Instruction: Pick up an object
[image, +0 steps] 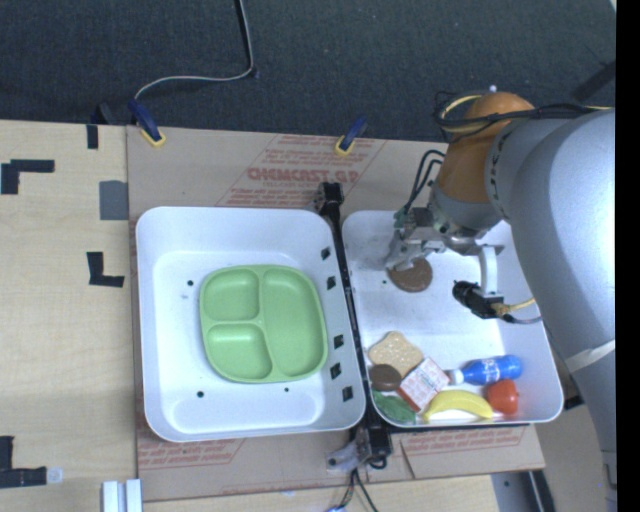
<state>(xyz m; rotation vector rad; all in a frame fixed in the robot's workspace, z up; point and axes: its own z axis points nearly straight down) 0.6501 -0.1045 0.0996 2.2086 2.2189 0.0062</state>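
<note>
At the right of the frame the arm (570, 220) shows as a broad, smooth, rounded shell of pale grey metal with a soft sheen. Toward upper centre-right it narrows into a glossy orange band (470, 150), domed on top. Thin yellowish and black cables (455, 105) loop around the orange part, and a dark cable runs down its left side. Below it sits the gripper (410, 262), a small cluster of grey metal parts with dark fittings. A black connector with a yellow lead (490, 300) hangs just right of it.
</note>
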